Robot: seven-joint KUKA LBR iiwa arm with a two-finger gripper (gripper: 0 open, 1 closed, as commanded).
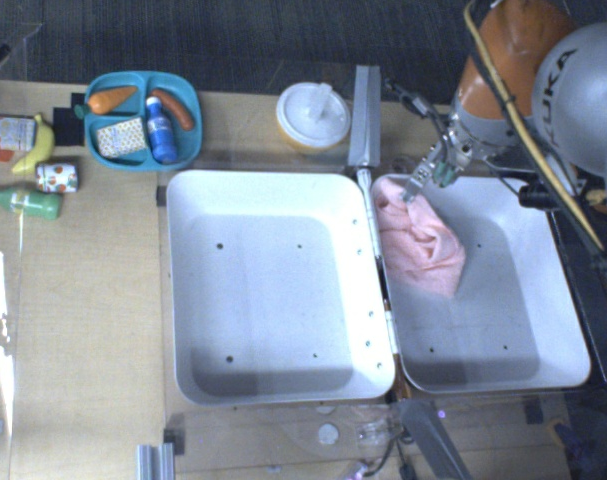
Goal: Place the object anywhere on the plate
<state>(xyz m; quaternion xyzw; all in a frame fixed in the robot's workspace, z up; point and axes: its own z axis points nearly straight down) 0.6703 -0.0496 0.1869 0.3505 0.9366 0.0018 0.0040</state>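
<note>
Gripper [420, 185]: hung at the right bin's [523, 368] back left corner, touching the cloth; finger opening could not be told.
Pink cloth [423, 243]: lay crumpled against that bin's left wall.

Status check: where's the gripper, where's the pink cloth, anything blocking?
Gripper low at the upper left corner of the right bin, at the pink cloth's top edge. Pink cloth crumpled against that bin's left wall. No plate seen in either bin.

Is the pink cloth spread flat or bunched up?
Bunched up: the pink cloth lies in a crumpled, folded heap in the right bin, against its left wall.
</note>
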